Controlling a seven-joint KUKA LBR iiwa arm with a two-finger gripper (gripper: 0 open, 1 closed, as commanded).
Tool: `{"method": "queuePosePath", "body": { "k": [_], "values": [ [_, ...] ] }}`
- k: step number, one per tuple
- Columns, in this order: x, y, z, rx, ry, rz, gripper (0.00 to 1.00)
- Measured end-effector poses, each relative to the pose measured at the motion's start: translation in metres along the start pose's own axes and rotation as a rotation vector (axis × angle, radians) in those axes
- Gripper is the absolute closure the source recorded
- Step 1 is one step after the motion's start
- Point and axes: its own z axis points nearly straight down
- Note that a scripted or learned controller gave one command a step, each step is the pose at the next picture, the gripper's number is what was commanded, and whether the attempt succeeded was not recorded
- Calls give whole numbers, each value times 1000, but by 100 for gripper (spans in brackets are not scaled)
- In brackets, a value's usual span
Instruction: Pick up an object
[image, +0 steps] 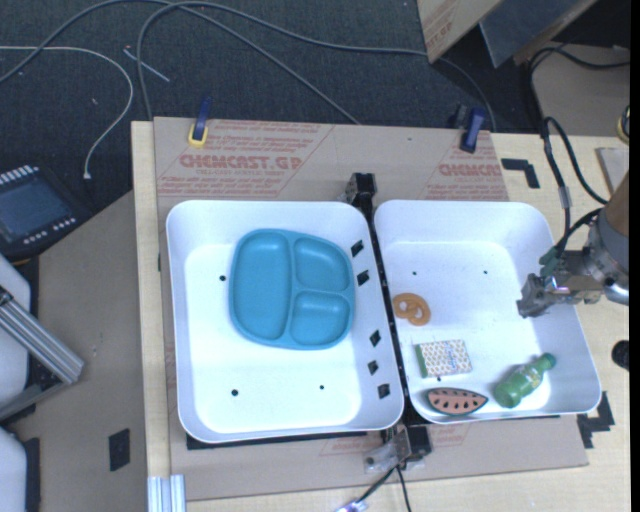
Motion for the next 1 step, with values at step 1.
{"method": "queuePosePath", "body": {
  "k": [1],
  "values": [
    [60, 9, -1, -1, -1, -2, 100]
  ]
}}
